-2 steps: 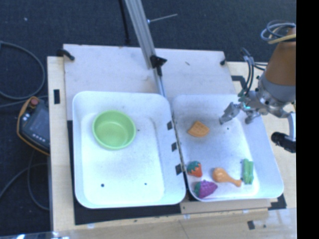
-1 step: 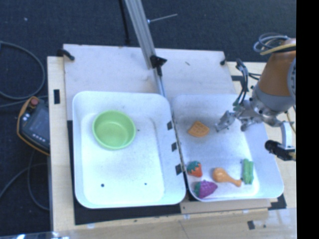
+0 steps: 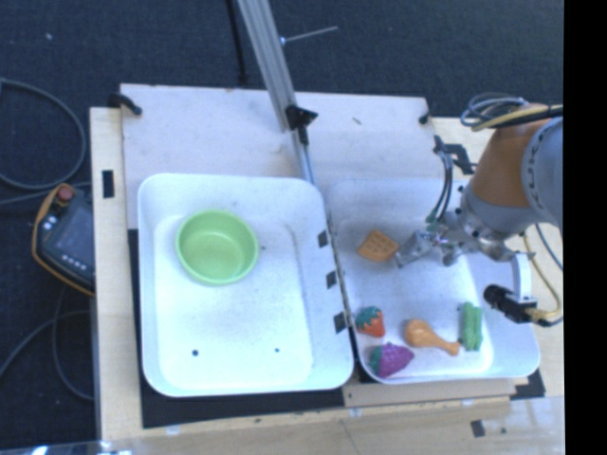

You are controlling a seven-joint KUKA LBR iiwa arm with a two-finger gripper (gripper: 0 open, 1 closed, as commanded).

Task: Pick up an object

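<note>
We see the claw (image 3: 414,251) low in the right bin (image 3: 493,363), just beside the waffle piece (image 3: 377,246); can't tell its state. Risk: it nudges the waffle aside and closes on nothing.

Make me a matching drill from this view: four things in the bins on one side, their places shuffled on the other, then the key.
Things:
1. bowl
2. waffle
3. grapes
4. green pod

Places:
A. right bin, near edge, beside the strawberry
B. left bin, far half
C. right bin, right side, next to the drumstick
D. right bin, just left of the claw

Pairs: 1-B, 2-D, 3-A, 4-C
</note>
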